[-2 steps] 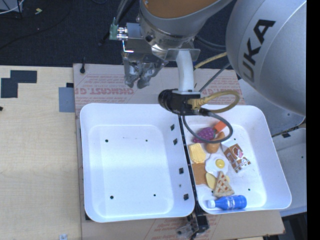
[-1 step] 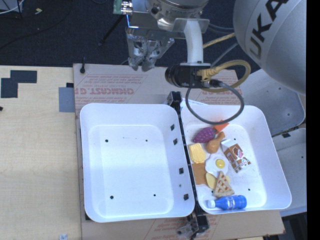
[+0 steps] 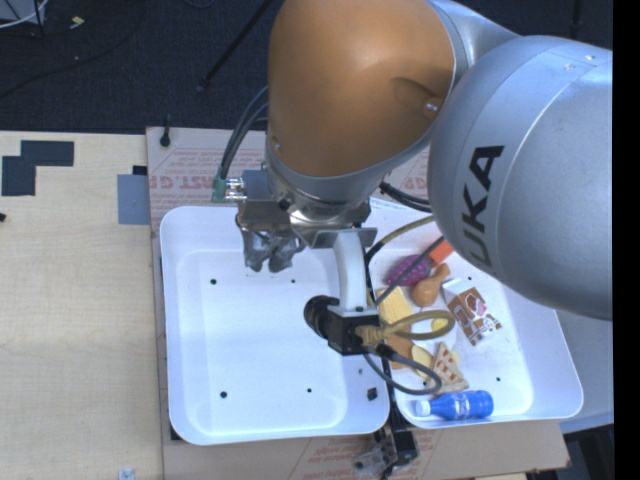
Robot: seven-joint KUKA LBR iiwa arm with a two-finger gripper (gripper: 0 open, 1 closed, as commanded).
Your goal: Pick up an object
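The gripper (image 3: 268,252) is seen low over the left bin (image 3: 200,368), its fingers near together with nothing held between them, while small objects are gathered in the right bin (image 3: 545,388).

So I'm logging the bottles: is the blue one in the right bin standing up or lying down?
Lying down. The blue bottle rests on its side along the near edge of the right bin, white cap end pointing left.

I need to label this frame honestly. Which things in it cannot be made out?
- Two-finger gripper: dark and small in the camera view; open or shut unclear.
- Right white bin: far rim hidden by the grey arm.
- Small dark part at the bottom edge: too small to identify.
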